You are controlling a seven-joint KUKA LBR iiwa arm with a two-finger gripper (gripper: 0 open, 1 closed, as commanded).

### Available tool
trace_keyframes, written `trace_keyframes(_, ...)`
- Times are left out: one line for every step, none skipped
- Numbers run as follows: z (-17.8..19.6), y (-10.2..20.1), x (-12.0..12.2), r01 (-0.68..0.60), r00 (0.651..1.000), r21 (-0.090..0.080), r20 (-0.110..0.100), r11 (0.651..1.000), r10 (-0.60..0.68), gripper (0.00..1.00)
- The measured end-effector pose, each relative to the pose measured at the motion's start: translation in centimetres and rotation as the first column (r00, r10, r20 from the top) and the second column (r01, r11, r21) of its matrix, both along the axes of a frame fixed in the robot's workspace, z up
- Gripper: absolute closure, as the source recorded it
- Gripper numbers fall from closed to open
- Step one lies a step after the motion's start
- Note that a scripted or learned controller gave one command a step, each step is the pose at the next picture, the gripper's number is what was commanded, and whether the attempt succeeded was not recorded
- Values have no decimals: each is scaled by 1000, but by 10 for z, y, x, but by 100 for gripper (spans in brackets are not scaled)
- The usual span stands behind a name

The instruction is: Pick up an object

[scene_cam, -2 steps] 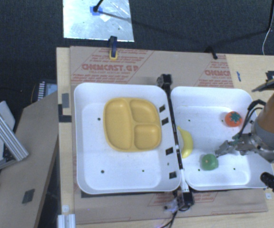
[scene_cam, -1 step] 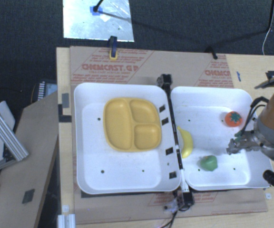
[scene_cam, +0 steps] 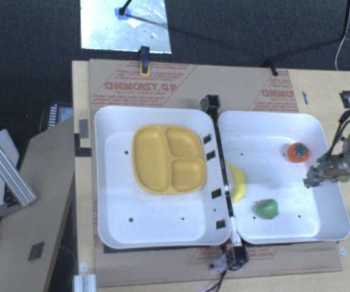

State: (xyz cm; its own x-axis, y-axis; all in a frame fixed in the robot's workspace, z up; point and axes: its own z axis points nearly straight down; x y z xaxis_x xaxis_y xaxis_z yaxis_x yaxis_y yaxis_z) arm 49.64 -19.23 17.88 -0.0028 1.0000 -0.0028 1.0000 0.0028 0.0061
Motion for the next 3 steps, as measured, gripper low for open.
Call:
trace_keyframes(54, -9, 8, -1, 1000, 0, 1, 1000, 1, 100)
trace_keyframes(62, -9, 9, -1, 1000, 1, -3, 1000, 1, 100)
trace_keyframes(55, 43, 36, -7, 1000, 3, -3, 1000, 7, 100)
